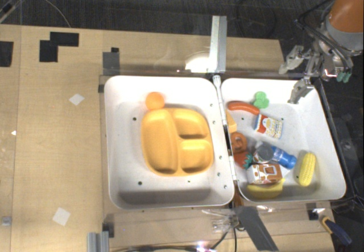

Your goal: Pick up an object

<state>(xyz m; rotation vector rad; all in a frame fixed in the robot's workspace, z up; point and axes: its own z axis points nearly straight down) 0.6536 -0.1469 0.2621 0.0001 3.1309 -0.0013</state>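
- Presently, the pincer (pixel 311 69) is seen at the upper right, above the far right corner of the right bin (pixel 329 131); its two fingers look spread apart, and nothing is seen between them.
- No object is yet lifted; the task is judged to be at its approach stage.
- Right bin, candidates for picking: a green piece (pixel 260 98) and a red sausage (pixel 243 107) near the far wall; a small carton (pixel 268 126) just below them; a blue bottle (pixel 280 157), a corn cob (pixel 306 168), a second carton (pixel 266 173) and a banana (pixel 265 190) crowded toward the near wall.
- The near group is packed touching, so a clean grip there is judged harder; the corn cob lies somewhat apart and is thought easier to take.
- Left bin (pixel 122 131): a yellow divided tray (pixel 173 140) is laid in the middle, with an orange ball (pixel 154 100) touching its far corner.
- Both bins are set side by side on the tabletop (pixel 51 148), presumably so items can be moved between them.
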